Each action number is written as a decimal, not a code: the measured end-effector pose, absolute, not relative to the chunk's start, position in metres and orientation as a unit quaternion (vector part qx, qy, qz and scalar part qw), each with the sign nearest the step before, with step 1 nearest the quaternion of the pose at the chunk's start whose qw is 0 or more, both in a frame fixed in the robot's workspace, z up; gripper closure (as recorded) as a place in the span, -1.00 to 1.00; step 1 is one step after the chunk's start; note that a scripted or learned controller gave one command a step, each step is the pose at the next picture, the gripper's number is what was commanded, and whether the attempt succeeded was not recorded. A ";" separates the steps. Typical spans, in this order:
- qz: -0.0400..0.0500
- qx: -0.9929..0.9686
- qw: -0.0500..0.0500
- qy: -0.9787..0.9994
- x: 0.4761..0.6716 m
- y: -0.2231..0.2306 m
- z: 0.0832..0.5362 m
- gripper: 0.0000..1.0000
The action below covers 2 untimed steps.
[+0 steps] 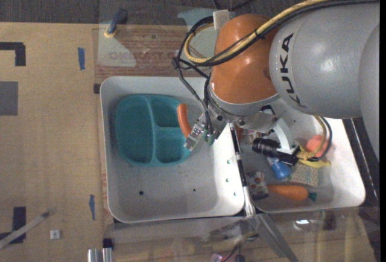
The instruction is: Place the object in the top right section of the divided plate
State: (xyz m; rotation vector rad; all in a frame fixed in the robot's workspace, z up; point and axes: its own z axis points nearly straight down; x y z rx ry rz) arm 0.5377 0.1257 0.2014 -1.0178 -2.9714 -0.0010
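So the grey arm (325, 55) is reaching in from the right of the frame, and its orange band (241, 61) is hanging over the spot where the two white bins are meeting. The hand (199, 136) is sitting just off the right edge of the teal divided plate (142, 128), low over the left bin (175, 191). Honestly I'm not able to tell whether the hand is wide or narrow from this angle, as the wrist is blocking too much of it.

The plate is lying in the upper left part of the left bin, with one big section on its left and two smaller ones on its right. The task's thing, a small orange piece (182, 119), is lying lengthwise along the right side of the upper right section, just up and left of the hand. I'm not seeing it clamped in the hand, and I can't tell if it's touching it.

Over in the right bin (356, 191) a carrot (288, 192) with a green end is lying near the bottom edge, a patterned cup (258, 185) is sitting just left of it, a blue thing (279, 168) is lying above the carrot, and a pink thing (313, 145) is peeking out further right.

The tan worktop (48, 152) is showing on the left of the frame, with a strip of blue tape (81, 58) sticking to it
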 end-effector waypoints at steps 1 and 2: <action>-0.001 -0.249 -0.002 -0.969 0.550 0.119 0.197 1.00; 0.000 -0.272 0.000 -0.962 0.534 0.091 0.185 1.00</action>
